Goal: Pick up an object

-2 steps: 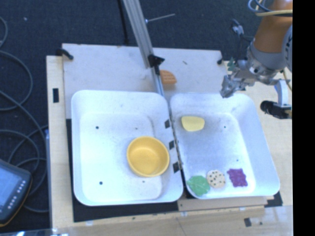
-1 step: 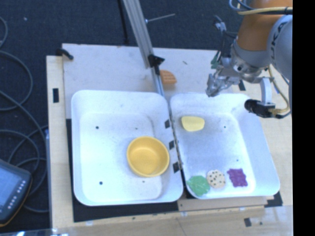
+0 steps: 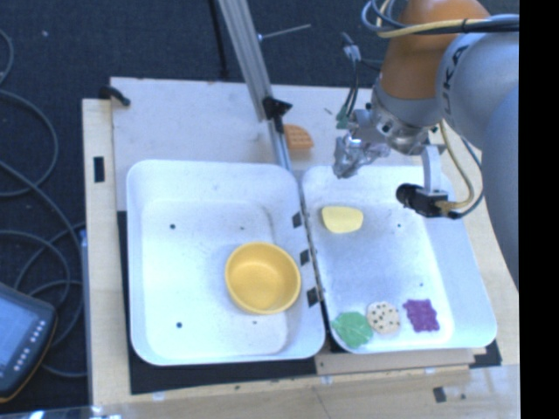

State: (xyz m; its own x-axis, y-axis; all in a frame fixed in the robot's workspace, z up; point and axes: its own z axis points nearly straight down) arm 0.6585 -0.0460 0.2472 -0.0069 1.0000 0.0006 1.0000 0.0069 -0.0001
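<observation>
Camera view, from above: the grey arm's claw (image 3: 349, 160) hangs over the far left corner of the right bin (image 3: 454, 269), just beyond a pale yellow lemon-shaped piece (image 3: 341, 219); whether the claw is open I cannot tell, and nothing visibly sits in it; the piece lies flat, long axis left to right; being rounded, it may squirt sideways if pinched off-centre, or the claw may clip the bin wall.

Two shallow white bins sit side by side: a left bin (image 3: 157, 234) and a right bin (image 3: 454, 295). The left bin holds one yellow bowl (image 3: 262, 277). The right bin holds four small items: one pale yellow piece (image 3: 341, 219), one green piece (image 3: 351, 328), one spotted cookie (image 3: 383, 318), one purple piece (image 3: 422, 314).
</observation>
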